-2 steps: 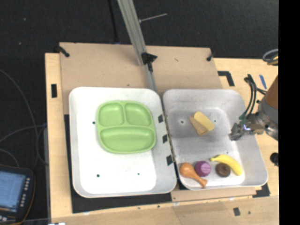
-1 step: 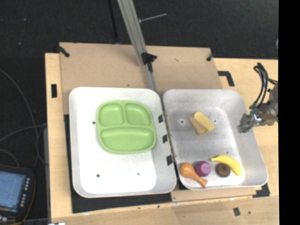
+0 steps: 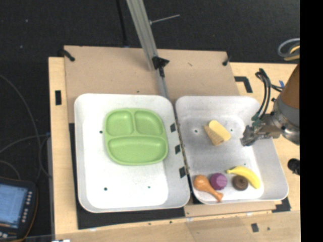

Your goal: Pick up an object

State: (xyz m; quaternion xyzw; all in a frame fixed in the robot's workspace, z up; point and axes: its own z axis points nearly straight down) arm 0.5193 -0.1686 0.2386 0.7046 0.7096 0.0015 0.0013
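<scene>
The gripper (image 3: 248, 136) hangs low over the right bin (image 3: 267, 180), just right of the yellow cheese wedge (image 3: 217, 132), seemingly lining up a grab, though its spread and any load cannot be told.

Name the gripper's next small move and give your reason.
Probably shift the gripper toward the left bin and down onto the yellow block. It sits beside the block in the right bin, nothing is seen in its grasp, and the block lies apart from the other objects.
</scene>
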